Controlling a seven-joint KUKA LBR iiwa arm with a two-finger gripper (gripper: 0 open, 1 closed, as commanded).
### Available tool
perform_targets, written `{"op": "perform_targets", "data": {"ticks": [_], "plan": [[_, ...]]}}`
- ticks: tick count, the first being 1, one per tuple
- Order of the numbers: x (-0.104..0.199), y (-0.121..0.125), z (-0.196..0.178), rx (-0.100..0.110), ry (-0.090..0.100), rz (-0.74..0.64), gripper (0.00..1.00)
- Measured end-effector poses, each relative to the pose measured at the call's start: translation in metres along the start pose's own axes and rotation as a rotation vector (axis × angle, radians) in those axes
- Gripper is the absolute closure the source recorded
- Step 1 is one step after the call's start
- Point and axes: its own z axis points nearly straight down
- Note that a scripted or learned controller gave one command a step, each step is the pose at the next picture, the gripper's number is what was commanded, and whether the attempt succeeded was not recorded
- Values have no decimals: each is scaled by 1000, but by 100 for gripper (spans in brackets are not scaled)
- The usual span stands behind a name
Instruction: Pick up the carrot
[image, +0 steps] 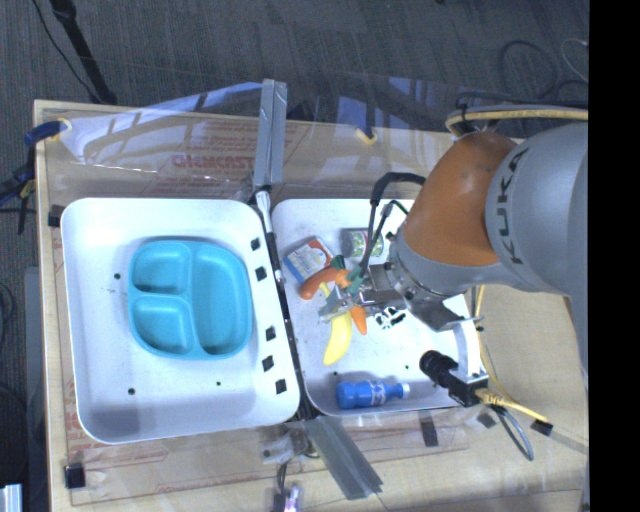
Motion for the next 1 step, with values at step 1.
{"op": "perform_targets", "data": {"ticks": [1], "plan": [[-28, 60, 22, 3, -1, 254, 100]]}}
